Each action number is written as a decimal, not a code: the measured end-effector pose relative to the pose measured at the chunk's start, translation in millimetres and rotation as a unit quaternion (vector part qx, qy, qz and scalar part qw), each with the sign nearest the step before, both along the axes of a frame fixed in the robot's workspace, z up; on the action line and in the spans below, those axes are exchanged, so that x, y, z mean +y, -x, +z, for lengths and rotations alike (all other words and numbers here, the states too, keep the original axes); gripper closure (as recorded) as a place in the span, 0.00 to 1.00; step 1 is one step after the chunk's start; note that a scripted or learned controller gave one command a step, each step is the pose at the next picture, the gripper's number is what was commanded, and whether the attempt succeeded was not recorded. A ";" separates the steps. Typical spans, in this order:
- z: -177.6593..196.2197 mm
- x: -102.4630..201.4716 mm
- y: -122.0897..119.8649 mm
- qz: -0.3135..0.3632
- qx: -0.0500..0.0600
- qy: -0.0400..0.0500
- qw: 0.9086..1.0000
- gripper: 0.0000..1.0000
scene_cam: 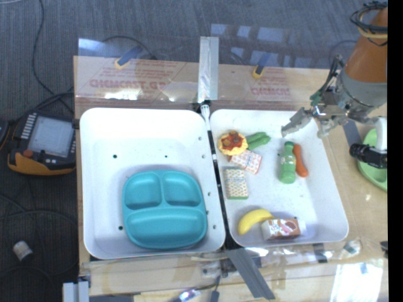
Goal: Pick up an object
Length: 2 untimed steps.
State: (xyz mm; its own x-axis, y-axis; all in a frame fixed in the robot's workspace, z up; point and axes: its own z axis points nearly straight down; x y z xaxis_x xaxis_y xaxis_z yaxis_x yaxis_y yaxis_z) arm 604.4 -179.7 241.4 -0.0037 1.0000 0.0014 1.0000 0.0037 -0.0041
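Nearest the camera, in the right bin, a small brown carton lies flat against the near wall, its long side running left to right. Just left of it, almost touching, one yellow banana curves with its ends pointing left-near and right-far.

Farther back stands a group near the bin's left wall: one checked packet, a second smaller checked packet just beyond it and tilted, then a round yellow and red toy with a green pepper touching its right side, the pepper's long axis pointing right and slightly far. Toward the middle, one green bottle lies with its cap toward the far wall, long axis running near to far. One orange carrot lies right beside it, nearly parallel. The right half of the bin floor, between the carrot and the right wall, is open white surface, as is the patch between the bottle and the carton.

The left bin holds one teal divided tray, set toward the near right corner, with bare floor along the left and far sides.

The gripper hangs over the far right corner of the right bin, above and apart from the objects. Its fingers are spread apart with nothing between them.
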 end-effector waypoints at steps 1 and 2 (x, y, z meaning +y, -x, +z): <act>-127.2 -27.4 -4.1 -0.068 0.001 0.001 0.998 0.00; -119.5 -26.4 -4.4 -0.067 0.002 0.000 0.998 1.00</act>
State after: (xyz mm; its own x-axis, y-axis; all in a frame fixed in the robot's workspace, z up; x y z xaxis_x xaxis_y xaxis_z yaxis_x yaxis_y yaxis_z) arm 608.8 -206.2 121.8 0.1300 0.9915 0.0003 0.9915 -0.1300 -0.0081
